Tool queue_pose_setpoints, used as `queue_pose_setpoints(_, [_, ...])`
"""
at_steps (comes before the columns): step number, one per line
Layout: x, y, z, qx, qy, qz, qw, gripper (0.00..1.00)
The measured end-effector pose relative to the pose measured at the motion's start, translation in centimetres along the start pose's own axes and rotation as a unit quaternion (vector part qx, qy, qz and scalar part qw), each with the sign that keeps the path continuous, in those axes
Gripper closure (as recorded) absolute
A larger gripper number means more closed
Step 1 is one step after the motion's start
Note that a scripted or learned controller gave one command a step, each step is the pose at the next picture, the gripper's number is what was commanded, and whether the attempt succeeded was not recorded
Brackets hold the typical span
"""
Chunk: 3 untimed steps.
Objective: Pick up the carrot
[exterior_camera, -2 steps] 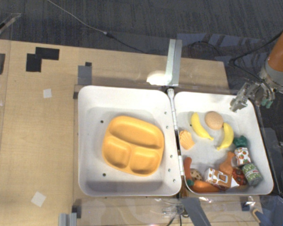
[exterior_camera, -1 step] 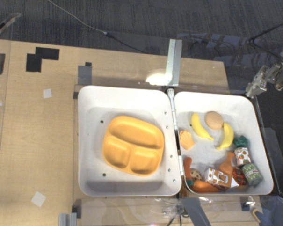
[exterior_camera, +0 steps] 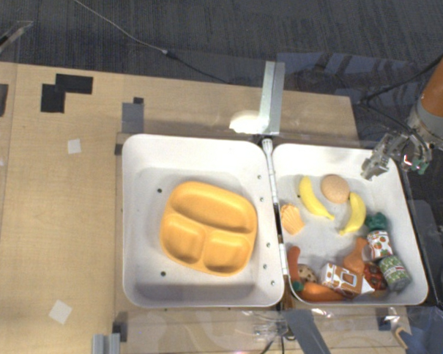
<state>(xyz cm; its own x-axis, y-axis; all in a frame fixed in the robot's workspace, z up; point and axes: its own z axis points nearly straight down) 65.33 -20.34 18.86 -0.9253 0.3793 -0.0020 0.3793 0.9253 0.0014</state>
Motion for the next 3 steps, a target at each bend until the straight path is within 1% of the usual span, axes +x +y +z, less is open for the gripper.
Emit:
queue_pose_setpoints(1, [0.4,-0.4,-13.1,0.001,-0.010,-0.188,0.9821,1.00])
queue_pose_setpoints(2, [1.1,5.7,-0.4,-0.001,0.001,-0.217,0.9761,1.00])
queue_pose_setpoints(3, [-0.7,0.5,-4.0,0.001,-0.007,-0.198,0.9803,1.00])
